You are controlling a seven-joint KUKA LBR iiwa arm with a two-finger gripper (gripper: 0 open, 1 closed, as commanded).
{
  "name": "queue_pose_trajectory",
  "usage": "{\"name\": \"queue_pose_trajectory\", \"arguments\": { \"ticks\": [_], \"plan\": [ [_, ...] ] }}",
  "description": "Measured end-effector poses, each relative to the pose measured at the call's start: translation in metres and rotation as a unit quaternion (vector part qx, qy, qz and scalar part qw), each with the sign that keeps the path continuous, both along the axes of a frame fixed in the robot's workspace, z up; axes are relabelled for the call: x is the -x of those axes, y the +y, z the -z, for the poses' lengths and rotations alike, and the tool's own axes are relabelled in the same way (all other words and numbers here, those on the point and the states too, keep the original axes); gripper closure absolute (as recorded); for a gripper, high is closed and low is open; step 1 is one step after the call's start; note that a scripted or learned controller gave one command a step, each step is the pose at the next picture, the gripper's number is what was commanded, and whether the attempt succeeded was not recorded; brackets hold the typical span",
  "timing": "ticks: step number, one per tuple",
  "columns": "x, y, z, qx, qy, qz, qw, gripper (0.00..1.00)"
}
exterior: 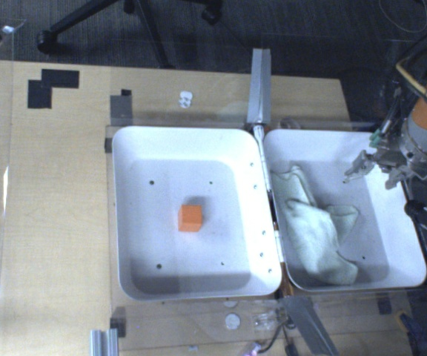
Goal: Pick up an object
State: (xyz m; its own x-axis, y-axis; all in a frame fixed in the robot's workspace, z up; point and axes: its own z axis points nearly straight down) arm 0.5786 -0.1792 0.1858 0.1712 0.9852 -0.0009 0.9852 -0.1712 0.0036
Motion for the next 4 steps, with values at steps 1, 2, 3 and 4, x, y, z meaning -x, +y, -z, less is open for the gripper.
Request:
{"name": "queue_pose_trajectory", "arguments": {
  "ticks": [1,2,3,4],
  "plan": [
    [-0.032,-0.005,0.099,0.0005,-0.002,0.045,0.999,0.0],
    [-0.035,-0.004,0.086,0.002,-0.005,0.041,0.9992,1.0],
    [-0.071,0.014,-0.005,-0.0003,-0.001,0.119,0.9929,1.0],
    [-0.051,0.009,0.029,-0.0002,0.0,0.047,0.9989,1.0]
  ]
}}
